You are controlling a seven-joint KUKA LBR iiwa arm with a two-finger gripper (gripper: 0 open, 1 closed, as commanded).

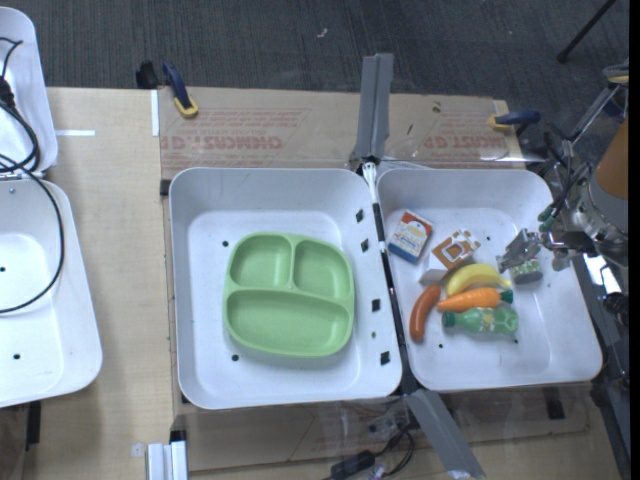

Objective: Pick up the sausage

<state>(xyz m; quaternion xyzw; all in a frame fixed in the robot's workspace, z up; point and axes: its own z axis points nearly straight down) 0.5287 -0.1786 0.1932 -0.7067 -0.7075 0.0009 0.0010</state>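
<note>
A dark carpeted floor is seen behind a pale wooden bench (120, 218), on which cardboard is laid beneath two shallow white bins set side by side. The left bin (190, 288) is occupied by a green divided plate (291, 295), lying flat near its middle. In the right bin (560, 348) the toy foods are bunched together toward the centre: the sausage (424, 311), reddish-orange, lies at the left edge of the cluster, close to the bin's inner wall and angled slightly, its upper end just beside a banana (474, 277). A carrot (470, 300) and a green corn cob (487, 321) lie to its right, with a small blue and white carton (409, 236) and a brown packet (455, 249) above. The gripper (522, 256) is held low over the right part of this bin, near the banana's far end and well apart from the sausage; nothing is seen between its fingers, which appear parted. Because the sausage is crowded by its neighbours, a grasp from its free left side is judged to be easier.
</note>
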